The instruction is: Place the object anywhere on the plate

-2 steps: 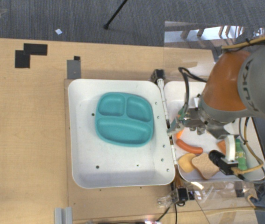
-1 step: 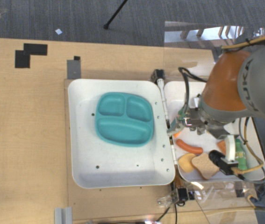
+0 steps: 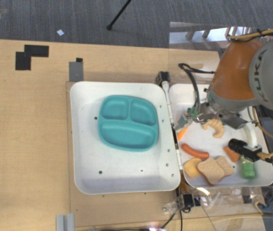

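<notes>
My arm reached in from the right over the right bin (image 3: 266,179) on the table (image 3: 25,143). My fingers (image 3: 194,113) hung near that bin's left wall, beside a croissant (image 3: 215,125); I could not tell whether they were open or closed. A sausage (image 3: 194,151), bread slices (image 3: 215,170) and other toy foods lay in that bin. The teal divided plate (image 3: 127,122) sat in the left bin (image 3: 85,177).

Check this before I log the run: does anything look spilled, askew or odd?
Nothing stands out. The teal plate sits flat in the left bin; the food pieces lie loosely inside the right bin, none over its rim.
</notes>
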Available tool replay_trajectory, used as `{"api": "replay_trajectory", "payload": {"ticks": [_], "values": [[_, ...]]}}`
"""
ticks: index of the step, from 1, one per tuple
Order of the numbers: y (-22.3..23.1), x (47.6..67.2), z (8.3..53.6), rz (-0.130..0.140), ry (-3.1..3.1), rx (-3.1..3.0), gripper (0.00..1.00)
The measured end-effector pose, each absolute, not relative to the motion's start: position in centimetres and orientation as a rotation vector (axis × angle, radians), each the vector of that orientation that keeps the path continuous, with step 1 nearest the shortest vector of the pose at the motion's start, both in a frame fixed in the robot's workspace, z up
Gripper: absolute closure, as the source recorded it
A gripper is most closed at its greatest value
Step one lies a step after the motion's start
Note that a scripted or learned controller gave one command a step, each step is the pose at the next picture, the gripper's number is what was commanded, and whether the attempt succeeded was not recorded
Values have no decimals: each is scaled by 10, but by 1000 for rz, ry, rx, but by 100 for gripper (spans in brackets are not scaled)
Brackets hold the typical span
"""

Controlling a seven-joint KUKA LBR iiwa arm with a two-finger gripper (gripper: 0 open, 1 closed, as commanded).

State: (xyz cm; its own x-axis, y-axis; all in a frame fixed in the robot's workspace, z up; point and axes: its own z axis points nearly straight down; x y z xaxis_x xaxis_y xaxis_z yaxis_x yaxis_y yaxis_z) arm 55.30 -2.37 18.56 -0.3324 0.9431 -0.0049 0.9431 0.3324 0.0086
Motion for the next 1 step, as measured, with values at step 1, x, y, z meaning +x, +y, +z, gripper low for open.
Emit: {"api": "replay_trajectory", "payload": {"ticks": [1], "values": [[-23, 553, 186, 7, 2557, 1811, 0]]}}
